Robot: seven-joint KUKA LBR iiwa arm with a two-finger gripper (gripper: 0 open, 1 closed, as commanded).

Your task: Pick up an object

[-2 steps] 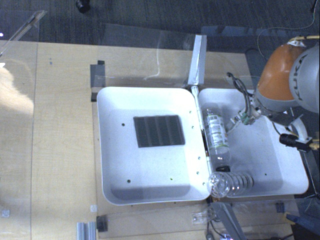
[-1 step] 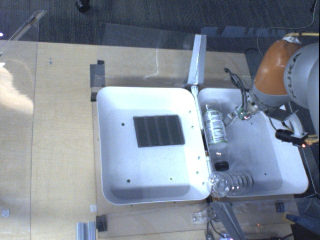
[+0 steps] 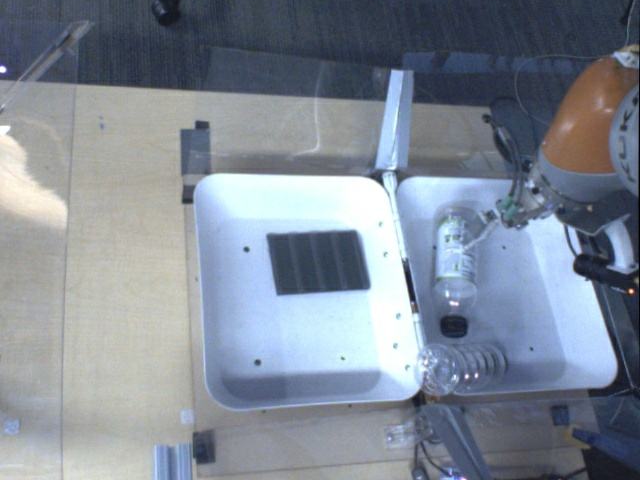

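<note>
The gripper (image 3: 512,211) hangs over the upper right of the right bin (image 3: 575,313); whether it is open or shut, I cannot tell, and nothing shows in its grasp. 2 clear bottles lie there: one bottle (image 3: 455,256) near it, a crumpled bottle (image 3: 462,366) by the front rim. The left bin (image 3: 225,268) holds a dark ribbed pad (image 3: 318,262).

One camera hangs above the bench (image 3: 110,268), looking down at a slant from fairly high, far enough back to take in both white bins. The gripper (image 3: 515,211) sits at the right of the picture; the right bin (image 3: 570,298) lies under and beside it, the left bin (image 3: 225,268) well off to its left (dark floor (image 3: 300,18) runs along the top).
</note>
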